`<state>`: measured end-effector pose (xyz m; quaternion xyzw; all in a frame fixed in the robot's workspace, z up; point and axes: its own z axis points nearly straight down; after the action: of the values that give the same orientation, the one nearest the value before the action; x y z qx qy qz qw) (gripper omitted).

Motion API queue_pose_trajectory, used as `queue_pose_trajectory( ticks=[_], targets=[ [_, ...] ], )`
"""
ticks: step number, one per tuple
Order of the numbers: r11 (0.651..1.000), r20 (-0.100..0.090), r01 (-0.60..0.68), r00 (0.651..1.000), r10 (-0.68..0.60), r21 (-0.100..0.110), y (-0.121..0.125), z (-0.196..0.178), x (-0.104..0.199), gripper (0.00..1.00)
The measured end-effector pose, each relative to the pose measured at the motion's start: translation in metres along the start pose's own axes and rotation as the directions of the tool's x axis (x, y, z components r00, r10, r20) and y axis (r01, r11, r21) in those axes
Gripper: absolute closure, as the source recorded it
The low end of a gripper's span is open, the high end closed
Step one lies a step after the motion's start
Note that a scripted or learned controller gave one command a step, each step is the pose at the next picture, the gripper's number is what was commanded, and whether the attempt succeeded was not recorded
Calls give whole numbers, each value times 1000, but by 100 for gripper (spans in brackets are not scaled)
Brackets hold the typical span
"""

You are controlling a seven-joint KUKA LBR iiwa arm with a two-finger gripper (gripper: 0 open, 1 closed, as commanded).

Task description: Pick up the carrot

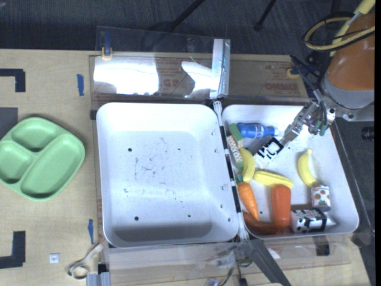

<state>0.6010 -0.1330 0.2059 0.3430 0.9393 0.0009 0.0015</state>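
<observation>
- Jaws of the gripper (296, 130) look nearly closed and hold nothing; the thin fingers point down and to the left, with their tips just above a black card with white letters (269, 149).
- Carrot (248, 199), the small orange one with a pointed end, lies well below the jaws and to their left, against the left wall of the right bin (348, 183), its point directed toward the near edge.
- Just right of this carrot, below the jaws, stands a thicker orange-red cylinder (281, 206); it is well apart from the fingers.
- Between the jaws and the carrot lies a yellow banana (272, 177), almost across; a second yellow piece (247, 164) curves beside the bin wall above the carrot.
- Left of the jaws, near them, lies a blue bottle (255, 130) on its side.
- Right of the jaws and lower, another banana (306, 168) lies alone, and under it a small white box with red and green marks (321, 196).
- Far below the jaws, at the near wall, there is a black and white can (309, 220) on its side.
- Arm (351, 70), with its orange part, comes in from the upper right behind the jaws.
- Left bin (119, 124) is far to the left of the jaws, and a green divided plate (39, 157) lies still farther left on the bench.
</observation>
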Motion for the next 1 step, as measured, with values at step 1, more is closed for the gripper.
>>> queue_pose_trajectory(
  ticks=[1],
  targets=[
    [991,0,131,991,-131,0,16,4,19,100]
  ],
)
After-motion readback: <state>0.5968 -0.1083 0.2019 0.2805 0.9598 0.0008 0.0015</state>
